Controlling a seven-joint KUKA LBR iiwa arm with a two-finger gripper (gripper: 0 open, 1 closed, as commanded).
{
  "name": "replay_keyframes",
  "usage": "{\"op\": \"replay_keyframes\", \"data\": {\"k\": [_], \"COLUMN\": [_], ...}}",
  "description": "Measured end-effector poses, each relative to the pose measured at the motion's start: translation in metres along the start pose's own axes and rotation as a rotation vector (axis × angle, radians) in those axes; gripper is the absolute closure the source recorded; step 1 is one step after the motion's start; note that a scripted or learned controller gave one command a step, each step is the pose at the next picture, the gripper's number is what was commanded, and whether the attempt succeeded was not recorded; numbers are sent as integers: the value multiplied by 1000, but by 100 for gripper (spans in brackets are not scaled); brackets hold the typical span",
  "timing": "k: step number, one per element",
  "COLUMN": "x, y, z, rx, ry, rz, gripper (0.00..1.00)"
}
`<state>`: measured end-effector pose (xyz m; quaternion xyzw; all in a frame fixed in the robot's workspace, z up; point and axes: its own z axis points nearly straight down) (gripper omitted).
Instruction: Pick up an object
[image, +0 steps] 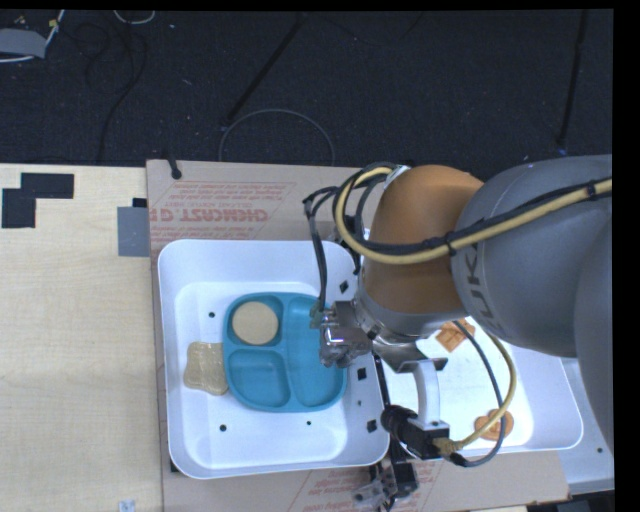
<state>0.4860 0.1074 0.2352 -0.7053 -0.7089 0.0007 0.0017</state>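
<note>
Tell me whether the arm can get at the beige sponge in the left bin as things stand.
Probably yes. The beige sponge lies uncovered on the left bin's floor, beside the blue tray's left edge, with nothing on top. The arm hangs over the tray's right side, so it must move left.

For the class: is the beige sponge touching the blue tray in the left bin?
Touching: the camera view shows the sponge pressed against the blue tray left edge, no gap.

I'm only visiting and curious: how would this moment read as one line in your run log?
arm: over the bins' shared edge | left bin: blue divided tray, tan round piece in it, beige sponge beside it | right bin: orange items | grasp: none seen
</note>
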Motion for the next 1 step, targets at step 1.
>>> {"op": "replay_keyframes", "data": {"k": [1], "x": [-2], "y": [0], "z": [1], "rx": [0], "ry": [-2], "rz": [3], "gripper": [0]}}
